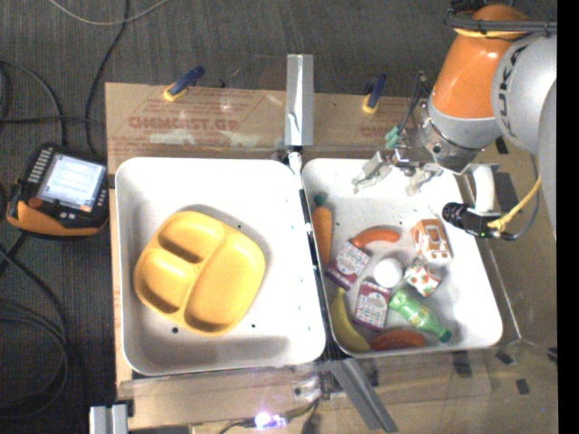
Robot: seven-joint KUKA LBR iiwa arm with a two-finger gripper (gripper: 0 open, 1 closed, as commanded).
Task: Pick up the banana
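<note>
The yellow banana (344,320) lies along the near left side of the right bin (479,333), partly under a purple packet (371,304). My gripper (395,174) hangs over the far end of that bin, well away from the banana. Its two silver fingers (371,172) are spread apart with nothing between them.
The right bin also holds a carrot (322,231), a red sausage (375,237), a white ball (387,272), small cartons (431,240), a green bottle (419,316) and another red piece (398,339). A yellow divided plate (201,269) sits in the left bin (136,333). A pendant (65,188) lies far left.
</note>
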